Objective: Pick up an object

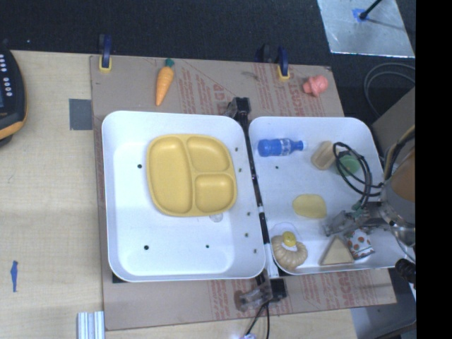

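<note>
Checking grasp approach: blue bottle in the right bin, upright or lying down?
Lying down: the blue bottle rests on its side, cap pointing right.

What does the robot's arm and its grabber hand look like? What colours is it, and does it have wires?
The gripper is small, made of grey and silvery metal parts with thin fingers. A black cable loops in a curl above it, over the right bin. Behind it the arm is rounded, with an orange-brown band and grey metal below.

Small white cup [361,244], red-dotted, perhaps tipped, right bin's [311,129] near corner
</note>
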Controlling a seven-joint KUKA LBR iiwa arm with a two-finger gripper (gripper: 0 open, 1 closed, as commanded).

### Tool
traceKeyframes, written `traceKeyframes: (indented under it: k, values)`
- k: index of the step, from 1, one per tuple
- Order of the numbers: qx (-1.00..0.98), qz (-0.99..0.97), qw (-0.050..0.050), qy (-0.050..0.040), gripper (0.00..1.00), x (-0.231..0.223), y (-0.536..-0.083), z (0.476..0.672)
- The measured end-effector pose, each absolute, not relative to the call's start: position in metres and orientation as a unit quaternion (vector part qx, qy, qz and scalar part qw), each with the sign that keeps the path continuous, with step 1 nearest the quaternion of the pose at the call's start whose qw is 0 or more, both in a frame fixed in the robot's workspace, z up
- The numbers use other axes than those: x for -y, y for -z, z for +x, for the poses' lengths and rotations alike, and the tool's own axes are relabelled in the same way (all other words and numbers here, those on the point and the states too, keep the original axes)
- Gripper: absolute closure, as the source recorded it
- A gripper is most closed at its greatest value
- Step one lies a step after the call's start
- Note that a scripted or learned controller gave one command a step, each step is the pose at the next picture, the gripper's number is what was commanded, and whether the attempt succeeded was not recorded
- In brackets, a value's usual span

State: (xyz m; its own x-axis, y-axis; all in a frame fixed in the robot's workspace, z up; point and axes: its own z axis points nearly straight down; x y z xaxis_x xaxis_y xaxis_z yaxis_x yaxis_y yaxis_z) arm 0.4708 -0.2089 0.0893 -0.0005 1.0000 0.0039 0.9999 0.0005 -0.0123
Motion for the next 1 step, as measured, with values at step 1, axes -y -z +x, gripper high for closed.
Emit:
traceKeyframes:
  k: [1]
  values:
    - [0.709, -0.705, 0.001, -0.0013, 1.0, 0.2098, -0.1021, 0.4758]
